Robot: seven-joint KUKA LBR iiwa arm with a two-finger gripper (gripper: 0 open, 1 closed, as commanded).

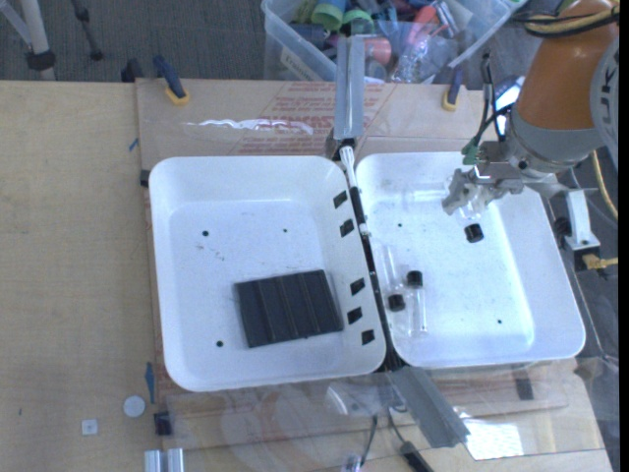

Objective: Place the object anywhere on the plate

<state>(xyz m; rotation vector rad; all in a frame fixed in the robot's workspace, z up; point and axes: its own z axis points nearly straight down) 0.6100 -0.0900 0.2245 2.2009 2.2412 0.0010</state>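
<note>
Two white bins sit side by side. Left bin (167, 214) has the dark grey plate (288, 308) w/ ridges, lying flat near the front. Right bin (531, 303) has the object (411, 301), a small clear thing w/ black bits, lying near the wall between the bins, well apart from the plate. Gripper (470, 209) hangs over the back of the right bin. Can't tell if it's spread or pressed together. A small black bit (474, 232) is just under it.
</note>
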